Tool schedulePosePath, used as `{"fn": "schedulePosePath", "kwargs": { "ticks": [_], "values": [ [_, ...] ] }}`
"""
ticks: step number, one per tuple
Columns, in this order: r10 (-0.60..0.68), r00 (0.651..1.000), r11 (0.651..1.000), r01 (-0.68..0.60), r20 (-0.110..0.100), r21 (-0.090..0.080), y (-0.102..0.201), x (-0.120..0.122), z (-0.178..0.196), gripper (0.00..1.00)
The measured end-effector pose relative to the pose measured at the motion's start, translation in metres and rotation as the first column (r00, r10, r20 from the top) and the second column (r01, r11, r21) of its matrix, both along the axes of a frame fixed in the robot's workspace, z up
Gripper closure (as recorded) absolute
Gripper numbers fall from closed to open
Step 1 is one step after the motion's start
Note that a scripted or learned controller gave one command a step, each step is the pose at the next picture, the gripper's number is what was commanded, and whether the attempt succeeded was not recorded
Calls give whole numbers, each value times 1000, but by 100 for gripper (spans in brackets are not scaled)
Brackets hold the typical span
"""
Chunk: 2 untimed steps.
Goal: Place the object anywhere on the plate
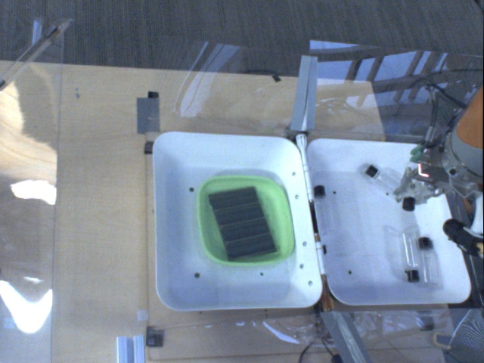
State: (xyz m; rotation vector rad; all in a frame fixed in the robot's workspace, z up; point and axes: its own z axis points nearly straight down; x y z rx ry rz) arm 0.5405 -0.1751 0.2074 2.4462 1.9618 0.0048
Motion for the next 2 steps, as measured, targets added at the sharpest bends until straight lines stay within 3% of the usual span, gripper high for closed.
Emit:
{"fn": "schedulePosePath", "kwargs": {
  "ticks": [1, 2],
  "values": [
    [70, 998, 998, -70, -4, 3, 43, -49, -46, 100],
    [-21, 1000, 1000, 21, 0, 4, 140, -52, 7, 100]
  ]
}}
